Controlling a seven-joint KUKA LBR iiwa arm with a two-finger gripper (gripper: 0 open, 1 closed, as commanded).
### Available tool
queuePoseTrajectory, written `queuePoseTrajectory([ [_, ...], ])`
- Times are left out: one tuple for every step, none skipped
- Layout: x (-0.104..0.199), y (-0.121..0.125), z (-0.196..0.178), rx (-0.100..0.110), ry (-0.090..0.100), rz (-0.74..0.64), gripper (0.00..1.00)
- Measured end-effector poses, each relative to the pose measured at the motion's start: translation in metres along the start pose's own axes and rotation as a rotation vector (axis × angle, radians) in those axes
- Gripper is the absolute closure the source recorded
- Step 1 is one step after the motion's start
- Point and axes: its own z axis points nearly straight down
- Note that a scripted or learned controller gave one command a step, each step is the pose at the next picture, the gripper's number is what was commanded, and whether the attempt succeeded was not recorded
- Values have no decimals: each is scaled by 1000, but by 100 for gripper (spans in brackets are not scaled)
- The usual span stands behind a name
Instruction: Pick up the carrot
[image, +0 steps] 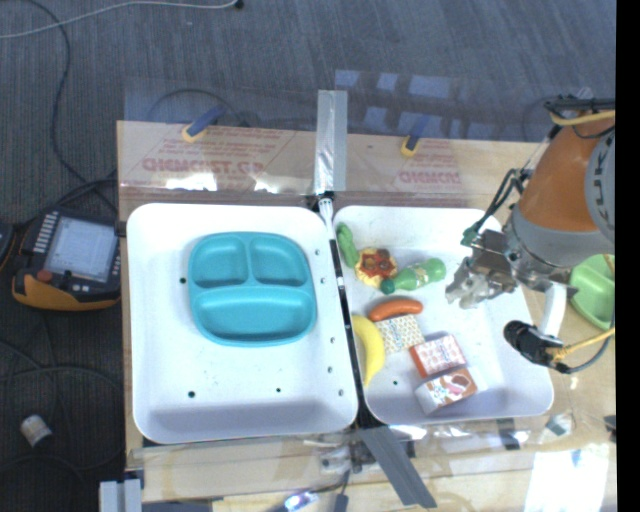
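Observation:
The carrot (403, 307), orange with a small green top at its left end, lies near the middle of the right bin (520, 395). It rests between a green toy vegetable above it and a checkered packet below it. My gripper (474, 290) hangs over the same bin, to the right of the carrot and apart from it. It is open, with nothing between its fingers.
Around the carrot lie a toy pizza slice (377, 265), a green vegetable (424, 271), a green pod (346, 243), a banana (369, 346), a checkered packet (401, 333) and two small boxes (441, 370). The left bin (160, 380) holds a blue divided plate (250, 288).

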Motion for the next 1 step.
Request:
queuePoseTrajectory([
  [0, 0, 0, 0, 0, 0, 0],
])
